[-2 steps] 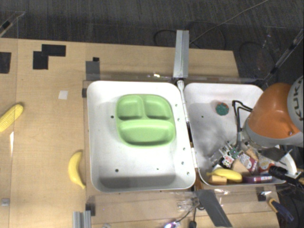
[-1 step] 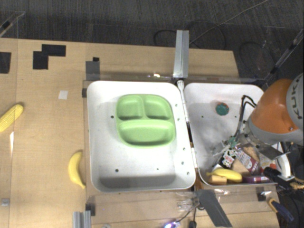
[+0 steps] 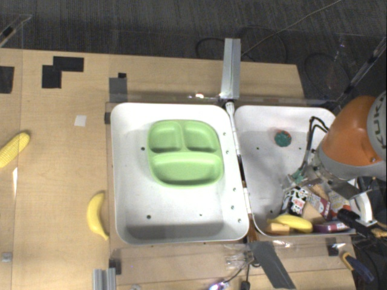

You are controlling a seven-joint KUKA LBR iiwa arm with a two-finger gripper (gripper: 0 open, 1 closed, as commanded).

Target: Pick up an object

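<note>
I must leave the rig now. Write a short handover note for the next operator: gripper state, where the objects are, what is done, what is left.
Gripper: low in the right bin, over the object pile; no object seen between its fingers.
Objects: yellow banana, black-and-white carton and other small items crowd the right bin's near corner; a teal disc lies apart. The green divided plate sits in the left bin.
Done: arm reached the pile.
Left: grasp and lift one object.

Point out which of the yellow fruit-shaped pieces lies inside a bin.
The banana at the right bin's front edge. The other banana and the corn cob lie on the bench, left of both bins.
</note>
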